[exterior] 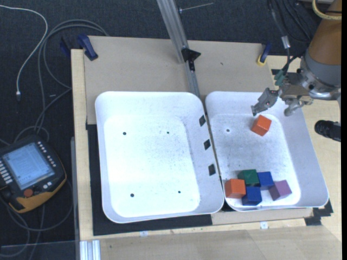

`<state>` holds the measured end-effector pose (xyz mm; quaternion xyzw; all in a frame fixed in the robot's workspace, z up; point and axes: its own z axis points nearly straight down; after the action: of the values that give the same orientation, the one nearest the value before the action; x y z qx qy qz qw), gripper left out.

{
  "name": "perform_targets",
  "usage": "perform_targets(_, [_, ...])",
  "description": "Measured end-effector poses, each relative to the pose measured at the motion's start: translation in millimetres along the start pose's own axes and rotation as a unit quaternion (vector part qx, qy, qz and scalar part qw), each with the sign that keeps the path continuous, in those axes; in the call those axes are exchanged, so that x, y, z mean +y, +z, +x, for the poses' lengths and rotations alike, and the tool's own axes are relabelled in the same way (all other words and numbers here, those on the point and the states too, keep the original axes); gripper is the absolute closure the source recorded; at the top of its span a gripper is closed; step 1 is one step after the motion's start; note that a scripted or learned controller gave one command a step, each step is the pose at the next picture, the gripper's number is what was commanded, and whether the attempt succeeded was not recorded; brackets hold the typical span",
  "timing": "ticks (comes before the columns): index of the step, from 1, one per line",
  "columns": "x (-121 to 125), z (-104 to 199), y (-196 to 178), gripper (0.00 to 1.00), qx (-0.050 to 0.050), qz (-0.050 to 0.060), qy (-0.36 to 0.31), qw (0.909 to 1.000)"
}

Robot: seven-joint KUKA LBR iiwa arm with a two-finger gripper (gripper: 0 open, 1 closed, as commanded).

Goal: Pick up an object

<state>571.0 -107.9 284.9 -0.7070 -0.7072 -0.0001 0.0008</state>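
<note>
Blocks in the right bin, gripper spread above it.

Near the front edge of the right bin (309,161) lie an orange block (235,188), a green block (249,176), two blue blocks (252,195) and a purple block (280,189), close together. Farther back, toward the bin's back edge, another orange cube (261,125) lies alone and tilted. Just behind it the gripper (277,105) hangs with fingers spread, grasping nothing. The left bin (108,104) stands beside.
</note>
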Motion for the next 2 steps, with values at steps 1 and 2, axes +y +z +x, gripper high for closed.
perform_targets(1, [42.2, -72.7, 85.9, 0.00, -0.001, 0.002, 0.002, 1.0000])
perform_targets(2, [60.1, -59.2, 190.1, 0.00, 0.001, 0.004, -0.001, 1.0000])
